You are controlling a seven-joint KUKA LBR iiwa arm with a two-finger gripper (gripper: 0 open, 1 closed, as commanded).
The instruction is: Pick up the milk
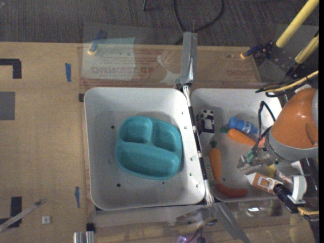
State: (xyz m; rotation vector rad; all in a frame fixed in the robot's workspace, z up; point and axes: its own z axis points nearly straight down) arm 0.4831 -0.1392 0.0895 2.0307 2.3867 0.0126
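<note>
The milk (205, 121) is a small black-and-white cow-patterned carton standing at the far left edge of the right bin (230, 96), against the wall between the two bins. My gripper (251, 159) hangs low over the middle of the right bin, to the right of the milk and nearer the front, well apart from it. It sits just below an orange carrot (240, 137) and above a white-and-orange bottle (263, 181). The arm's orange band (298, 123) covers the bin's right side.
In the right bin also lie a blue bottle (243, 125), a second carrot (216, 164) along the left wall and a red sausage (232, 191) at the front. The left bin (101, 151) holds a teal divided plate (148, 147).
</note>
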